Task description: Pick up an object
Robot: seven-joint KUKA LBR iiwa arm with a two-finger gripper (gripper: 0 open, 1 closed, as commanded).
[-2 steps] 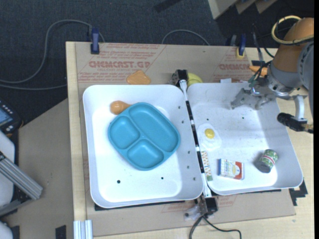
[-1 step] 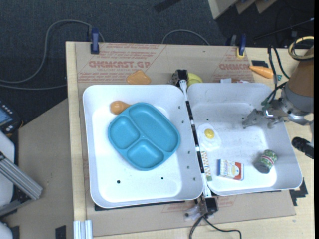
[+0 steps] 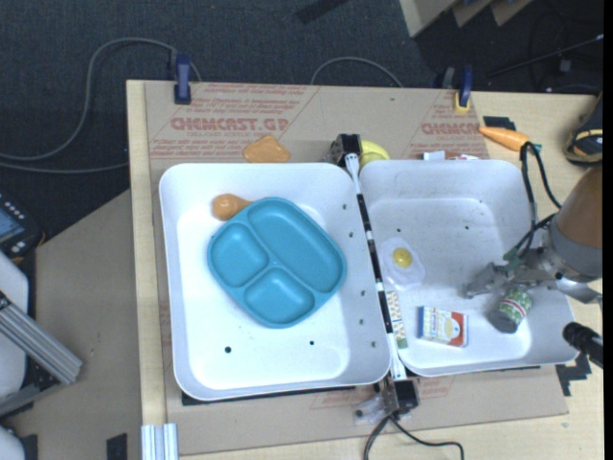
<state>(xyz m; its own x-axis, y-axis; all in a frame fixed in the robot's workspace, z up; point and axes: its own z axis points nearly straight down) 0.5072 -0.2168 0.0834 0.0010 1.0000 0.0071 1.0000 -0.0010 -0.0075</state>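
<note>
In the right bin (image 3: 450,195) a small can with a green label (image 3: 512,310) lies near the right wall. My gripper (image 3: 525,291) hangs just above it, open, with one grey finger (image 3: 482,284) reaching left of the can. Nothing is held between the fingers. A small white box with red and blue print (image 3: 442,326) lies left of the can. Further back sits a toy fried egg (image 3: 401,258). The left bin (image 3: 192,257) holds a blue divided plate (image 3: 276,261) with a small orange piece (image 3: 227,205) at its back left corner.
Outside the bins at the back lie an orange lump (image 3: 266,149), a yellow ball (image 3: 373,151) and an orange carrot-like piece (image 3: 502,137). Blue clamps (image 3: 181,77) hold the board's back edge. A black cable (image 3: 533,175) runs along the right bin's wall.
</note>
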